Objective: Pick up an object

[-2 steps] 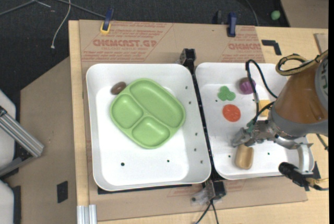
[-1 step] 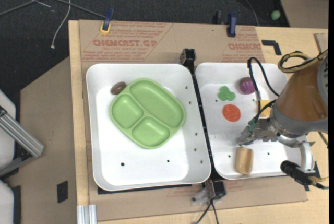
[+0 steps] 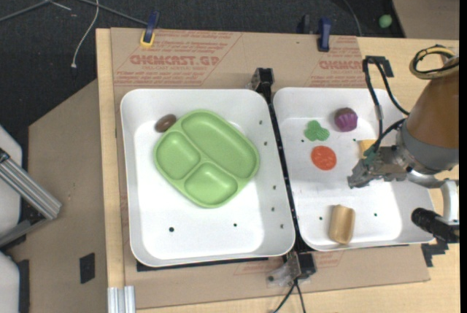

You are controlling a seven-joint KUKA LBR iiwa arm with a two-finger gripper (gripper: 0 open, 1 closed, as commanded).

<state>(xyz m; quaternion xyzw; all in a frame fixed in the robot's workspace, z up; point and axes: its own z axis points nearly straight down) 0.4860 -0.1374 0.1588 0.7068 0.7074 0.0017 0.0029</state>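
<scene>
Scanning from the left edge of the desk:
Left bin: white, shallow, on the desk's left half, just beside the right bin.
Green tray: pale green, three compartments, rounded corners, lying turned at a slant in the middle of the left bin.
Brown lump: small, dark, oval, touching or just beside the tray's upper left edge; its kind is too small to tell.
Right bin: white, its right side covered by the arm.
Green piece: small, lobed, near the bin's upper middle.
Red-orange piece: round, just below the green one, apart from it.
Purple piece: roundish, near the bin's top edge.
Tan cylinder: short, cork-coloured, near the bin's bottom edge, well apart from the others.
Yellow piece: mostly hidden behind the arm.
Jaws: low over the right bin's middle right, between the red-orange piece and the tan cylinder, touching neither; dark and blurred, so cannot tell whether parted or closed.
</scene>
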